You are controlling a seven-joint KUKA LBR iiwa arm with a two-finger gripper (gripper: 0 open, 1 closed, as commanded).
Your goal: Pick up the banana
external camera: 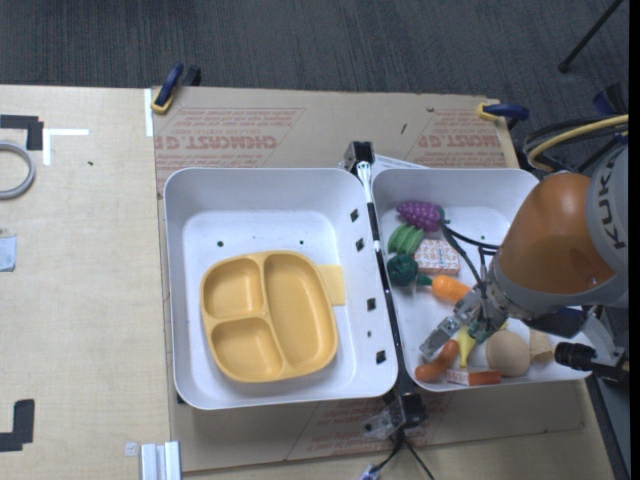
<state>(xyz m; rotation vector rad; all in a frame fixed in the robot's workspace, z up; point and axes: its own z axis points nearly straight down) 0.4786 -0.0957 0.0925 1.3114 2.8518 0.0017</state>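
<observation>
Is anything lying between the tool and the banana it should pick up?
Nothing visible does. The tool hangs right over a thin yellow piece that may be the banana, in the right white bin. Crowding it are a red sausage-shaped toy and a beige egg-shaped toy.

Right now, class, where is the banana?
The banana lies in the right bin, near its front edge, just under the gripper, with the egg to its right and a sausage to its left.

A divided tray (268, 316) lies in the left bin (190, 268); toy foods (420, 238) crowd the right bin (500, 190).
</observation>
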